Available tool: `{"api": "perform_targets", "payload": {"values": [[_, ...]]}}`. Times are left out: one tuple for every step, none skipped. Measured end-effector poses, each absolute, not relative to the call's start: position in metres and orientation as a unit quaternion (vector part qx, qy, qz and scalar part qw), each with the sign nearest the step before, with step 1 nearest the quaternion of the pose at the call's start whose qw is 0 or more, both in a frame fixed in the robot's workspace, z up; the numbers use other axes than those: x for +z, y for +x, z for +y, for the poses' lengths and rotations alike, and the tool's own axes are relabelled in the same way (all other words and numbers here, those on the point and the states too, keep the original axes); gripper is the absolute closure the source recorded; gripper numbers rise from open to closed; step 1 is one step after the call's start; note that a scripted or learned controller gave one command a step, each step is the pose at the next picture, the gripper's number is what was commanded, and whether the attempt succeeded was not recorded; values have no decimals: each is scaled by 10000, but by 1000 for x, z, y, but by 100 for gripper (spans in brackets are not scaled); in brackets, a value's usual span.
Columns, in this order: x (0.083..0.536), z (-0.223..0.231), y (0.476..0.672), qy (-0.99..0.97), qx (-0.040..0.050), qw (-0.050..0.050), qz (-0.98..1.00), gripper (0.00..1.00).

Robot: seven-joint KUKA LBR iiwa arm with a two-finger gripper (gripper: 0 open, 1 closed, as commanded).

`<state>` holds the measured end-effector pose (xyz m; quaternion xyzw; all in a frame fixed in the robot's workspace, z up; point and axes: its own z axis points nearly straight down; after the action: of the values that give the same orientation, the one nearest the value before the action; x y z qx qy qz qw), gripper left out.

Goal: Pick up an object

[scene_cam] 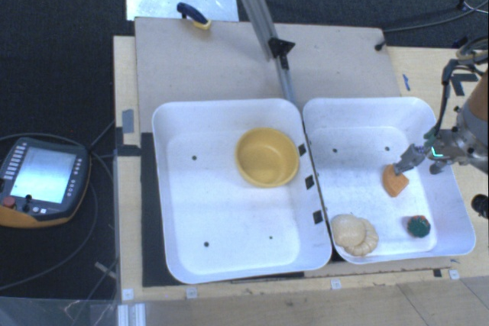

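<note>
The right bin (359, 114) holds three small things. An orange wedge (394, 182) lies near its right wall, a cream scalloped piece (354, 234) sits at its front left corner, and a dark green ball (418, 225) rests at the front right. My gripper (403, 166) reaches in from the right and slants down to the wedge's top edge, touching or almost touching it. The wedge still rests on the bin floor. A yellow bowl (267, 156) stands upright in the left bin (191, 240), near its far right side.
A slanted metal pole (256, 0) runs from the top down to the gap between the bins. A blue and yellow clamp (193, 14) lies on the board behind the bins. A teach pendant (42, 181) rests on the floor at far left.
</note>
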<state>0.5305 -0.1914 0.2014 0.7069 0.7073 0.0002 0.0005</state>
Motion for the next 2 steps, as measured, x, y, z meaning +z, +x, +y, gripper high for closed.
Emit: {"api": "perform_targets", "payload": {"values": [[201, -191, 531, 7069, 2, 4, 7073, 0], [140, -188, 531, 7069, -9, -16, 7073, 0]]}}
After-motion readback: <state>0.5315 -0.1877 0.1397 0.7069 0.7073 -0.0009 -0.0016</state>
